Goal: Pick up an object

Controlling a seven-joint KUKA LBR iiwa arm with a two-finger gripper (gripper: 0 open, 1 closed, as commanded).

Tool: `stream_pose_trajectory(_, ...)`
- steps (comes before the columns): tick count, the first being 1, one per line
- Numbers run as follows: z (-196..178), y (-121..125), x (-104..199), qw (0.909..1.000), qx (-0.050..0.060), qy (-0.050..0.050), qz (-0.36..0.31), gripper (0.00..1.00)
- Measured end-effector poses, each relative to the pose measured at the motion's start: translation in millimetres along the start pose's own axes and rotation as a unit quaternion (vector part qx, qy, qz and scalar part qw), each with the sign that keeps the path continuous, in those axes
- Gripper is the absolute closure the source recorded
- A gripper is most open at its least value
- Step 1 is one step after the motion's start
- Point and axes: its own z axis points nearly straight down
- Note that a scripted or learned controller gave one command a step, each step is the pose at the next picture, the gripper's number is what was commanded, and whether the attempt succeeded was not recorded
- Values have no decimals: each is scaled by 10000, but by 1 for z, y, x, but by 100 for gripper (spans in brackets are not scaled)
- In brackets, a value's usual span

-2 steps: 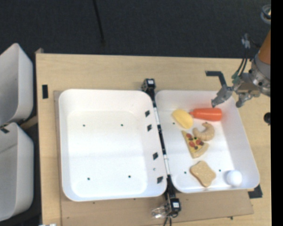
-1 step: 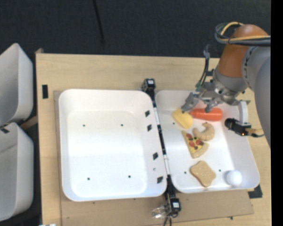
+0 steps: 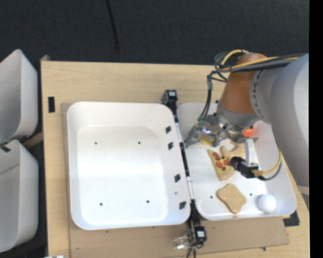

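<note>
Nearest the camera, a slice of bread [image 3: 231, 198] lay flat by the front rim of the right bin [image 3: 202, 183], with a white ball [image 3: 267, 202] just beside it, toward the bin's front right corner. A little farther back, near the middle of the same bin, lay a slice of pizza [image 3: 221, 162], apart from the bread. Beyond the pizza the gripper [image 3: 203, 132] was low over the back left part of the right bin, close to the wall shared with the left bin [image 3: 118, 160]. A small yellowish thing [image 3: 206, 141] showed right under it, partly hidden. Whether the gripper was clenched or released could not be told, and nothing could be seen held in it. The grey arm [image 3: 280, 98] with its orange band [image 3: 238, 93] reached in from the right.
</note>
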Motion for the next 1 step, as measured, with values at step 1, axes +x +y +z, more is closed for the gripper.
stream_pose_trajectory(1,-13,2,-4,10000,-30,-6,26,100)
